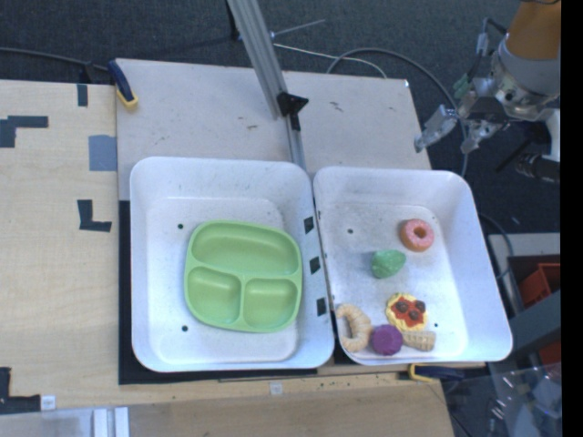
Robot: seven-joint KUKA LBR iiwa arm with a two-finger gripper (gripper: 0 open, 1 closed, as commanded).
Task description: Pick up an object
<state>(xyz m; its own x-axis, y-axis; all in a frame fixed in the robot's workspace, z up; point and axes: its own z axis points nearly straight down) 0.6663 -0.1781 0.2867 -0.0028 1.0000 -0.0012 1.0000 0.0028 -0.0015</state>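
The right-hand bin (pixel 474 244) is the landmark here. Inside it, toward its far right part, lies a pink ring-shaped doughnut (pixel 417 235) with a pale centre hole. Just nearer the camera and a little left of it sits a lumpy green piece (pixel 388 263). Along the bin's near edge are a small pizza slice (pixel 408 314) with red and dark toppings on yellow, a round purple ball (pixel 386 340) touching it, and a tan, curved pastry-like piece (pixel 353 326) at the bin's near left corner. What the green lump and the tan piece represent is hard to make out.

Left of this bin, the other bin (pixel 146 244) holds a light green divided tray (pixel 243 275).

The gripper (pixel 453 133) hangs beyond the right-hand bin's far right corner, outside its rim, over the worktop (pixel 200 107) edge. Its jaws are spread apart with nothing between them. The arm above it is cut off by the frame.
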